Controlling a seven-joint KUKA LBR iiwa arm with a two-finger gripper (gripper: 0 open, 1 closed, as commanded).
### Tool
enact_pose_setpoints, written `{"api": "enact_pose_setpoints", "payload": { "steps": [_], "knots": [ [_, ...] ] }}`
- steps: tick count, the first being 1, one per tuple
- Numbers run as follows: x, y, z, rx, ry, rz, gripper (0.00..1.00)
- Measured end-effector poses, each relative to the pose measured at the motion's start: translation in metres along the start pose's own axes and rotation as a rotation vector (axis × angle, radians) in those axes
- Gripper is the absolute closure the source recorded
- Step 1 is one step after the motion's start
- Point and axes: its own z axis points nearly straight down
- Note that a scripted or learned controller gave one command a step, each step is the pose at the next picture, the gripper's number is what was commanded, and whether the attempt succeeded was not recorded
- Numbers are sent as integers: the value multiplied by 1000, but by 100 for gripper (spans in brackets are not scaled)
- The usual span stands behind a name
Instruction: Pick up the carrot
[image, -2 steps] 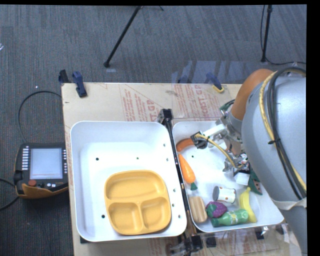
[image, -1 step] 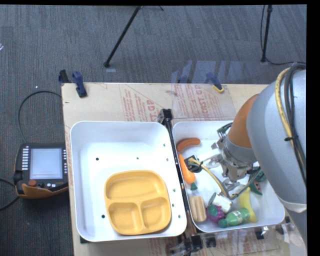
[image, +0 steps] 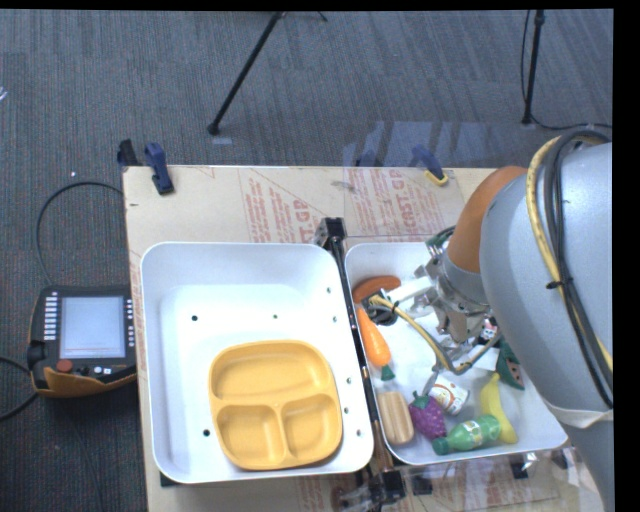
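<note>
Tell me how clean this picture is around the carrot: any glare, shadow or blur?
Camera view: lighting is even and soft; the carrot reads sharp and orange against the right bin, no strong glare on it. The arm looms large and slightly soft at right, covering part of that bin. Small toys near the gripper look cluttered and hard to separate.

carrot (image: 374, 342): open above | bin wall (image: 352, 318) left | corn cob (image: 394, 415) below

Your grey arm (image: 560, 290) fills the frame's right side, its gripper (image: 462, 345) hanging low at centre-right.
</note>
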Motion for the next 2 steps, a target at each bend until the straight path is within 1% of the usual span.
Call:
{"api": "enact_pose_setpoints", "payload": {
  "steps": [1, 2],
  "knots": [
    [-1, -1, -8, 7, -7, -3, 100],
    [-4, -69, -104, 0, 9, 13, 100]
  ]
}}
